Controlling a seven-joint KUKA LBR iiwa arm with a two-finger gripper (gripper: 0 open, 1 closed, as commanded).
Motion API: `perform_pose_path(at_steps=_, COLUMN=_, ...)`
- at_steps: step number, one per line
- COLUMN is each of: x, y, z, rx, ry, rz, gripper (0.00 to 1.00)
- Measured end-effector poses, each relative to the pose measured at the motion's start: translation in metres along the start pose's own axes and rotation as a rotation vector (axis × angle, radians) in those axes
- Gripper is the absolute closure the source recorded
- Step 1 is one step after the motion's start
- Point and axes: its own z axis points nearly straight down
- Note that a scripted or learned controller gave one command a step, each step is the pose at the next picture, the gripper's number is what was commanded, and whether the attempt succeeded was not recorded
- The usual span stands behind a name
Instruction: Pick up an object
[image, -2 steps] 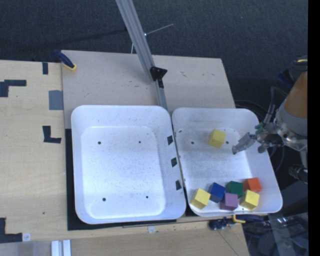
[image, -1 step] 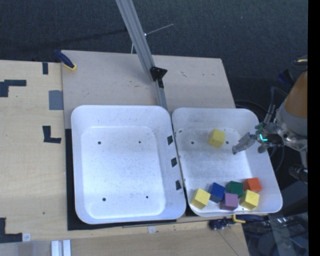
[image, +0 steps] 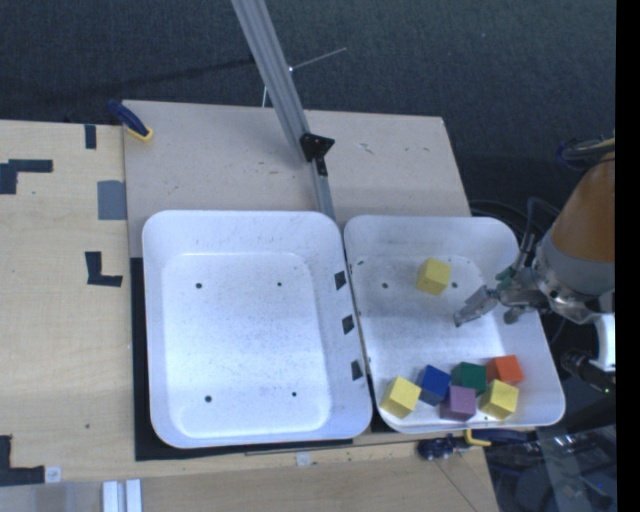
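Six small cubes huddle along the near rim of the right bin (image: 520, 240), at about six o'clock: a yellow cube (image: 401, 396), a blue cube (image: 434, 382), a purple cube (image: 461, 402), a green cube (image: 468, 376), an orange cube (image: 506, 369) and a second yellow one (image: 501, 399), packed so tightly that their touching faces hide one another. Alone near twelve o'clock sits another yellow block (image: 434, 276). At three o'clock the gripper (image: 485, 303) reaches in, its fingers blurred; whether they are spread or closed I cannot tell, and nothing is visible between them. The arm (image: 590, 235) is cut off at the frame's right. The left bin (image: 160, 235) lies beside it.
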Motion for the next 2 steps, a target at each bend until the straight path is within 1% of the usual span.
perform_pose_path(at_steps=1, x=0.009, y=0.003, z=0.049, rx=0.001, ry=0.001, rz=-0.001, gripper=0.0)
perform_pose_path(at_steps=2, x=0.01, y=0.003, z=0.076, rx=-0.002, ry=-0.001, rz=-0.001, gripper=0.0)
